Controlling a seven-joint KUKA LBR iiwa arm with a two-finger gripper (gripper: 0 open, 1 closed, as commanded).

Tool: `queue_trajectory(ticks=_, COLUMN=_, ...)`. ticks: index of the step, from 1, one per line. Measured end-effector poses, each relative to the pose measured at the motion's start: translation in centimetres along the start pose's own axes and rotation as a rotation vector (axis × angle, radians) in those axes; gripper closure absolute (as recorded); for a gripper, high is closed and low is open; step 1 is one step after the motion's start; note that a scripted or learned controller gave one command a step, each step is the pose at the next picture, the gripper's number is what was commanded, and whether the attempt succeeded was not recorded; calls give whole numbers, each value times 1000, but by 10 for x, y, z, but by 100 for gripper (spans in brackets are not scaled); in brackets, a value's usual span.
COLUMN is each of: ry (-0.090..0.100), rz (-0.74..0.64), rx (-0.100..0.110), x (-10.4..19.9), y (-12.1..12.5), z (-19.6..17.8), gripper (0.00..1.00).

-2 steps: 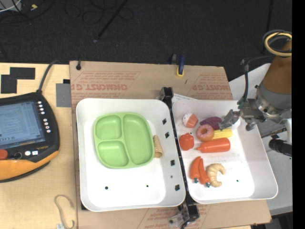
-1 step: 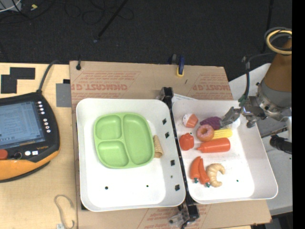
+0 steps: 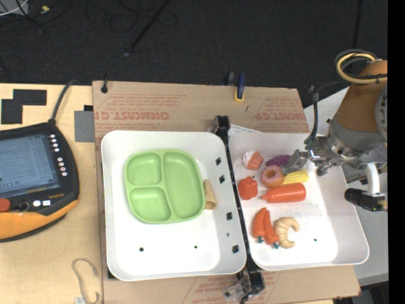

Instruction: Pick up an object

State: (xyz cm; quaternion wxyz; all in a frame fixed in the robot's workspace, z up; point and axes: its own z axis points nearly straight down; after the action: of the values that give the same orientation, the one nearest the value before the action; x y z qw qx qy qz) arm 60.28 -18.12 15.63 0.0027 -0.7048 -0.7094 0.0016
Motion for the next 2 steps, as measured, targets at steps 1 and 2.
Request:
queue_trajectory(ticks=1, ry=0, rz=4, rx=0, x=1, y=-7, z=46, gripper=0)
queue_trajectory(ticks=2, ry=0, rz=3, rx=-1, x=4, y=-7, z=70, gripper=0)
